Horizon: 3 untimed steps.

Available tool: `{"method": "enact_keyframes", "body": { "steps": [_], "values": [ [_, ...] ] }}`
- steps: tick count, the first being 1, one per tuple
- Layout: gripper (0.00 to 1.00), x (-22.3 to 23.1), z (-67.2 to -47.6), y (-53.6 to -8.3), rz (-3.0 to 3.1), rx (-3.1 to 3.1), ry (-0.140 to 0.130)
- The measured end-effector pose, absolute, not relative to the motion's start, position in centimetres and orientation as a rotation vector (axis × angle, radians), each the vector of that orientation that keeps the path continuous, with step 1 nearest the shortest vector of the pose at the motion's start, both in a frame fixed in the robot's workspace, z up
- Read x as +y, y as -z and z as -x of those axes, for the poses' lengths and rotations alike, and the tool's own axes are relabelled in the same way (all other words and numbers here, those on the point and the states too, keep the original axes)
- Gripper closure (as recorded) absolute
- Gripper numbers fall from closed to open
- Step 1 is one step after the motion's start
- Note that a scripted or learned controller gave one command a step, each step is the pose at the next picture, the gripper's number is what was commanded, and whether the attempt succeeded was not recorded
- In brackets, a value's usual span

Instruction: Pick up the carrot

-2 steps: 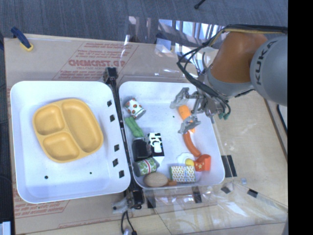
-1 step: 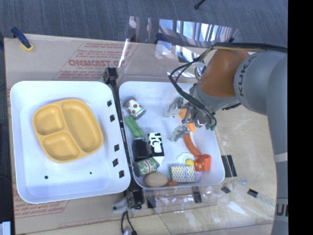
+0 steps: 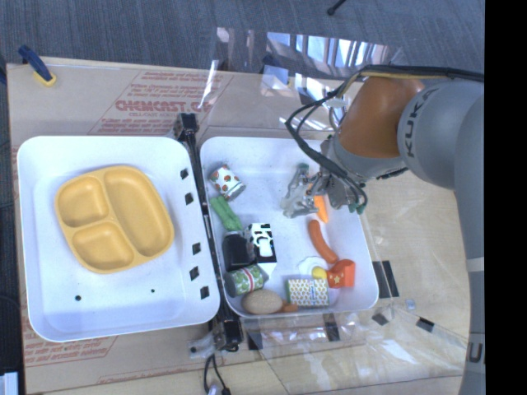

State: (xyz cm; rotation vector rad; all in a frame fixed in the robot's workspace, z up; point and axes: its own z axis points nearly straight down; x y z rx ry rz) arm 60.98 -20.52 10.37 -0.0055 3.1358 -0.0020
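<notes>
The carrot is a short orange piece lying in the right bin, toward its right wall. My gripper hangs low over the bin floor, just left of the carrot and touching or nearly touching its upper end. The grey wrist and the orange band above it hide the bin's upper right corner. I see nothing lifted off the floor.
A longer orange-red sausage lies just below the carrot. The right bin also holds a small can, a green vegetable, a black-and-white box, a green can, a potato and a red block. The left bin has a yellow divided plate.
</notes>
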Motion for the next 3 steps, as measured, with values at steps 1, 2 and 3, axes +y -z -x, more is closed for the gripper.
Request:
{"method": "enact_keyframes", "body": {
  "steps": [1, 2, 3],
  "values": [
    [1.0, -21.1, -59.0, -19.4, -0.728, 3.048, 0.003],
    [1.0, -21.0, -52.5, -9.3, -0.159, 3.134, 0.002],
    [1.0, -13.6, -57.2, -23.5, -0.199, 3.116, 0.002]
  ]
}}
